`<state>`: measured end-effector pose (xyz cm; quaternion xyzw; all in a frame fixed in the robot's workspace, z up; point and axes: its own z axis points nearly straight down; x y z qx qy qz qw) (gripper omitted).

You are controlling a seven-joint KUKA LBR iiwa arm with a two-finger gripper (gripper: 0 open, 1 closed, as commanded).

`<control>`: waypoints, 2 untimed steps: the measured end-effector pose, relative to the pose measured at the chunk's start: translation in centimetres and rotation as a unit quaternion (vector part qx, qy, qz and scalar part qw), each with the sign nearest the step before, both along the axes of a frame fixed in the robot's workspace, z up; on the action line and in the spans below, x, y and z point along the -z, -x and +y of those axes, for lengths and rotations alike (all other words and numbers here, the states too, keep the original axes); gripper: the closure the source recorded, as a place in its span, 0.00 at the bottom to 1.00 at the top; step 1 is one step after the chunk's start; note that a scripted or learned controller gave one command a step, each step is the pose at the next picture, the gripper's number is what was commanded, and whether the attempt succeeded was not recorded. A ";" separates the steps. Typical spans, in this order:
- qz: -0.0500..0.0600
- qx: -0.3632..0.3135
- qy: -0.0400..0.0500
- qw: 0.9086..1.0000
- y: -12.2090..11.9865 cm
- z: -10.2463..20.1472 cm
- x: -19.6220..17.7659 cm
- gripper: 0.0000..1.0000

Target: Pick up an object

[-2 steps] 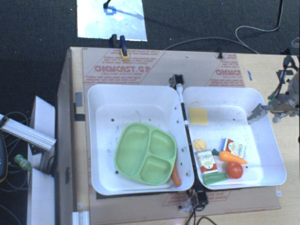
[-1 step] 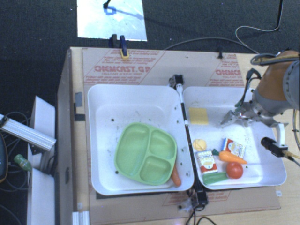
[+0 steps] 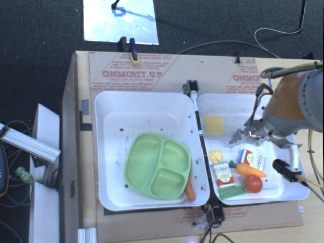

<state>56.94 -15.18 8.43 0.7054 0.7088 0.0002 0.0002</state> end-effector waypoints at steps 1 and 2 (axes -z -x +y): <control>-0.001 0.000 0.000 1.000 -3.8 2.6 0.0 0.00; -0.001 0.000 0.001 1.000 -9.4 1.3 -0.1 0.00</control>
